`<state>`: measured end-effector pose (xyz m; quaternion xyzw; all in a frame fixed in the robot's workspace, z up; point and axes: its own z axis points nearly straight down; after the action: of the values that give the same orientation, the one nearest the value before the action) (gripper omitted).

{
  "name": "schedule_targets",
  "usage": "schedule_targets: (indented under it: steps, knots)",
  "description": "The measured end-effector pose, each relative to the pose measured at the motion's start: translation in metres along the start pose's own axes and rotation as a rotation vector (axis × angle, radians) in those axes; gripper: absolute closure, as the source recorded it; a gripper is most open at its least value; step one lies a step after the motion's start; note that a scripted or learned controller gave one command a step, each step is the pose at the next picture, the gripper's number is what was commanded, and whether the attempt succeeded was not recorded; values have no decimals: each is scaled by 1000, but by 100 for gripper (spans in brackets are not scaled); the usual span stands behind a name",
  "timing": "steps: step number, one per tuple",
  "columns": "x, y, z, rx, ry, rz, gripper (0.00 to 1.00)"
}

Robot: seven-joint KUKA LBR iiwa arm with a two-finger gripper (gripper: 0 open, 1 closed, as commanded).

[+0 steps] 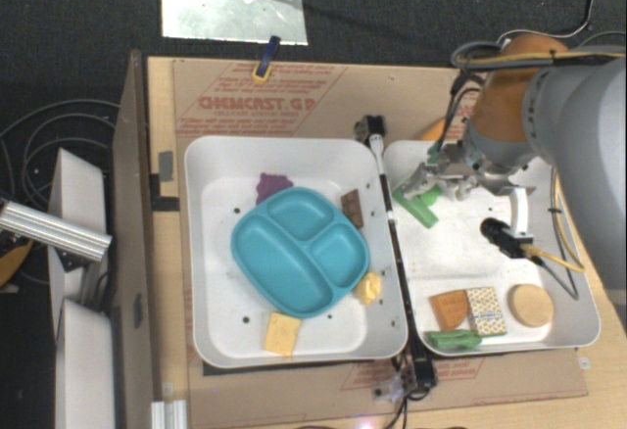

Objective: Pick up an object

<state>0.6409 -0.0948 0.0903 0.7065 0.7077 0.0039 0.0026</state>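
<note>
Over the right bin [578, 324], the arm [549, 104] angles down-left.

Teal tray [299, 251], green block [419, 212], white bins [211, 221]

The teal plate [299, 251] hides part of the purple piece [271, 187], and the arm [578, 114] runs off the right edge

My brown cardboard-covered bench [294, 94] carries two shallow white plastic bins touching side by side: the left white bin [211, 221] and, right of it, the right white bin [578, 319]. Beyond the left white bin, a yellow-and-blue clamp [265, 60] grips the bench's far edge.
</note>
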Motion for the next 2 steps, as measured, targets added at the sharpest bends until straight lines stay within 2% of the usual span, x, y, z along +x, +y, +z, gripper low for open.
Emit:
schedule_targets:
  steps: [1, 2]
  knots:
    - [2, 3, -14, -13, 0, -4, 100]
    - [2, 3, -13, -11, -1, -4, 0]
